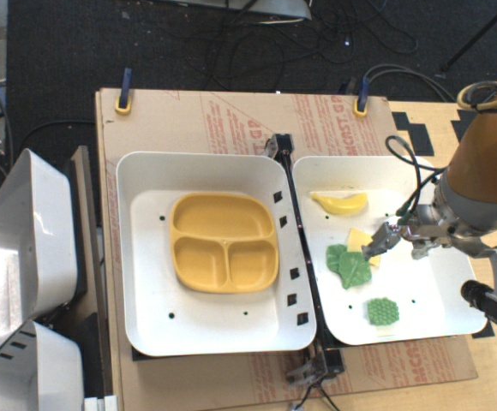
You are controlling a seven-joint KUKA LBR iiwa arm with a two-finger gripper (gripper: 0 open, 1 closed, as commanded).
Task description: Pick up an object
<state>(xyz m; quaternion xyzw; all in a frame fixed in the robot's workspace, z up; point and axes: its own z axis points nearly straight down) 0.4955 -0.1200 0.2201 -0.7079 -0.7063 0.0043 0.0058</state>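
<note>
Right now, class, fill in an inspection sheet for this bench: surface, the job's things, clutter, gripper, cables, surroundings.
Surface: board bench bearing left bin and right bin.
Job's things: right bin holds yellow banana-shaped piece, leafy green piece, small yellow block, round green piece.
Clutter: yellow divided tray in left bin.
Gripper: gripper low beside the yellow block; grasp unclear.
Cables: black cables behind bench.
Surroundings: white containers left of bench.

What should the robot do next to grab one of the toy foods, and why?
Probably lower a little and close on the yellow wedge. The gripper sits right beside that piece, in the right bin, next to the green leafy piece. The banana and the green bumpy ball lie farther off, so the wedge looks like the nearest target.
</note>
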